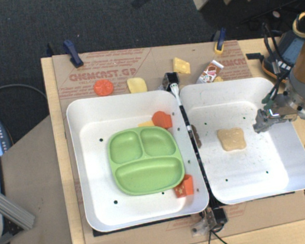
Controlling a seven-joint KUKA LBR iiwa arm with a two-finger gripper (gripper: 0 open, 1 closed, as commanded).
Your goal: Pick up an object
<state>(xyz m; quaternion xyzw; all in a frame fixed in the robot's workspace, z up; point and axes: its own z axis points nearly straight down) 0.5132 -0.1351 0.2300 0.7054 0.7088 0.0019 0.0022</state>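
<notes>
Claw is hovering over the right bin, grip state I can't tell, while the tan slab is lying flat near bin centre, just left of and slightly below it.

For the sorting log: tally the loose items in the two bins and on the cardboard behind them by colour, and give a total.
Green: 1, the divided plate in the left bin.
Orange or red-orange: 3, the piece at the plate's top edge, the block at its lower right corner, the disc on the cardboard.
Yellow: 2, both on the cardboard.
Tan: 1, the flat piece in the right bin.
Red and white: 1, the packet.
Total: 8
</notes>
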